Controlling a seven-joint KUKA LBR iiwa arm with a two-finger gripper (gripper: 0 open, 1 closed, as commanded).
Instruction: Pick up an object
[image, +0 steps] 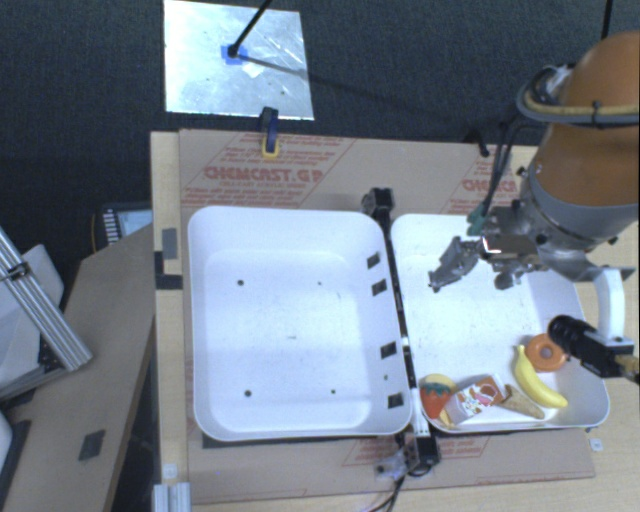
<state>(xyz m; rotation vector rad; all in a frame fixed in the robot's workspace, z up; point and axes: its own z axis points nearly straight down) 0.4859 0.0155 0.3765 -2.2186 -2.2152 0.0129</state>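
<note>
My gripper (447, 270) hangs over the upper middle of the right bin (450, 335), its grey fingers pointing down and to the left with nothing visible between them. Along the bin's front edge lie a yellow banana (535, 383), a small orange fruit (545, 351), a red and yellow round fruit (436, 393), a white and red packet (474, 399) and a tan cone-shaped piece (523, 405). All of these sit well below and to the right of the gripper.
The left bin (290, 320) stands beside the right one, split from it by a black clipped divider (392, 300). A black fixture (585, 345) juts over the right bin's right edge. The arm's orange and grey body (590, 130) fills the upper right.
</note>
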